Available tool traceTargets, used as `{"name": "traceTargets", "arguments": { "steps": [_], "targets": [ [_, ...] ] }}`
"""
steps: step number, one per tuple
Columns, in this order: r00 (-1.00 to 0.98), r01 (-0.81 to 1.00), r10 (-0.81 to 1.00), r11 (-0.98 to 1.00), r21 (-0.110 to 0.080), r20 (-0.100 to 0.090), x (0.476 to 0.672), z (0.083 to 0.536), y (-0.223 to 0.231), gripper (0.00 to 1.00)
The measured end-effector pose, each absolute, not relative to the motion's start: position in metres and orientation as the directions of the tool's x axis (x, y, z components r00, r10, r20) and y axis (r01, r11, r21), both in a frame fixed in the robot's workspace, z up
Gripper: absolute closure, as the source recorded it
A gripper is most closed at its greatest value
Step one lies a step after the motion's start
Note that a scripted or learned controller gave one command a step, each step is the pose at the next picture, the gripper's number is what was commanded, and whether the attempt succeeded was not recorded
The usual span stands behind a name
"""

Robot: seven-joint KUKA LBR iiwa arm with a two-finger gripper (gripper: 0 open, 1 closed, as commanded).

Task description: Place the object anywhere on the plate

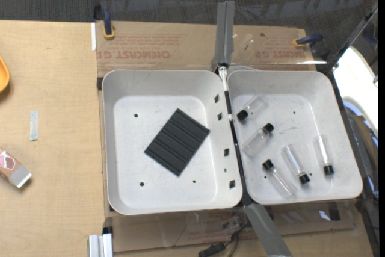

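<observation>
Black and ribbed, the plate [177,142] is lying tilted in the middle of the left bin [120,84], with bare white floor showing all around it. Five clear vials [260,136] with black caps are lying scattered in the right bin [322,84], apart from one another: two toward its upper left, three along its lower half. All are sitting well apart from the plate, across the wall where the bins are meeting. Brown cardboard [162,48] is showing behind the bins. Whether the gripper is open or closed, I cannot tell
</observation>
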State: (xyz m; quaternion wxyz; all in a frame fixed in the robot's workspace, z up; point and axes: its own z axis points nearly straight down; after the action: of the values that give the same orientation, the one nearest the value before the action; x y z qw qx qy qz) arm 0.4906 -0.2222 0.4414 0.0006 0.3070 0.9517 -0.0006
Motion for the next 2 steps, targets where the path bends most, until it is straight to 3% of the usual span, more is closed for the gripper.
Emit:
{"name": "traceTargets", "arguments": {
  "steps": [1, 2],
  "targets": [
    [-0.866, 0.5, 0.5, 0.866, 0.0, -0.003, 0.496, 0.442, -0.222, 1.0],
    [-0.911, 0.412, 0.412, 0.911, 0.0, -0.002, 0.479, 0.442, -0.222, 1.0]
  ]
}}
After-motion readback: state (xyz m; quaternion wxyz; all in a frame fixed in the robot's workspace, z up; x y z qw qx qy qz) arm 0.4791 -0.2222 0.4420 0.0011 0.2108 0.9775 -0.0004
